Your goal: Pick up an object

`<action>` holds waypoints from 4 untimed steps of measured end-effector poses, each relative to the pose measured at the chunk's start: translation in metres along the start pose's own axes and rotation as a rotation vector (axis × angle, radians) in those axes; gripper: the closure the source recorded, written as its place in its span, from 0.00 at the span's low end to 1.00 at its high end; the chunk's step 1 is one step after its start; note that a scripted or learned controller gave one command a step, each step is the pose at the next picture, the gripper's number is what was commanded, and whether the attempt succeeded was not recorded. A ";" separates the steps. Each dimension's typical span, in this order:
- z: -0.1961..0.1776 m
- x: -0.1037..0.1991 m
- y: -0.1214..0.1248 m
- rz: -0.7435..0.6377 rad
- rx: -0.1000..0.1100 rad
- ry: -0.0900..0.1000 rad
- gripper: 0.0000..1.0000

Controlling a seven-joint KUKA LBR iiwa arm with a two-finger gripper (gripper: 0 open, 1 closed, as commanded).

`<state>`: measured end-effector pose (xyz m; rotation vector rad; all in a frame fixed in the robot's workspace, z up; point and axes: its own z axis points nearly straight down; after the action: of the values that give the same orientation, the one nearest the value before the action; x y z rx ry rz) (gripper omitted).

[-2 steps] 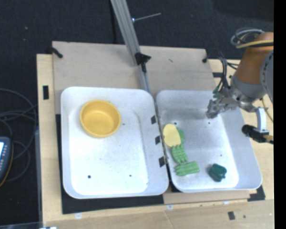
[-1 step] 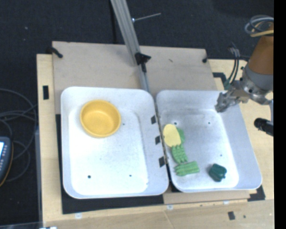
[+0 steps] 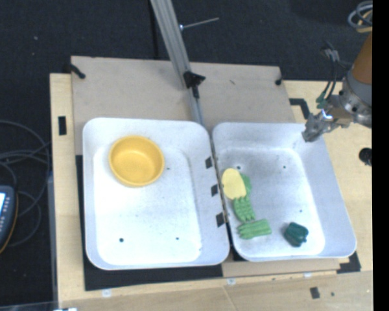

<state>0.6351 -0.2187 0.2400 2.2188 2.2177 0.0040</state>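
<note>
Hovering hand [image 3: 313,132] (arm's end) above right bin's [image 3: 314,164] far corner

Here's the surface [image 3: 61,193], a pale wooden bench top, light tan all around its edges. A flat beige board [image 3: 240,96] lies on it toward twelve o'clock, running behind both bins. The left bin [image 3: 104,245] sits at nine o'clock, the right bin [image 3: 324,193] at three o'clock, side by side and touching along their inner edges. A black mat [image 3: 91,274] peeks out under the left bin at seven o'clock. A slanted metal rail [image 3: 172,34] rises from the board at twelve o'clock. Small black clips [image 3: 62,126] dot the surface's borders.
</note>
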 end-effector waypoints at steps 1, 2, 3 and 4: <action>0.003 0.043 0.001 -0.003 0.004 0.001 1.00; -0.008 0.093 0.001 -0.004 0.003 0.002 1.00; -0.008 0.152 0.004 -0.005 0.004 0.002 1.00; 0.004 0.206 -0.003 -0.004 0.005 0.002 1.00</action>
<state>0.6318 -0.0131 0.2361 2.2181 2.2253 0.0012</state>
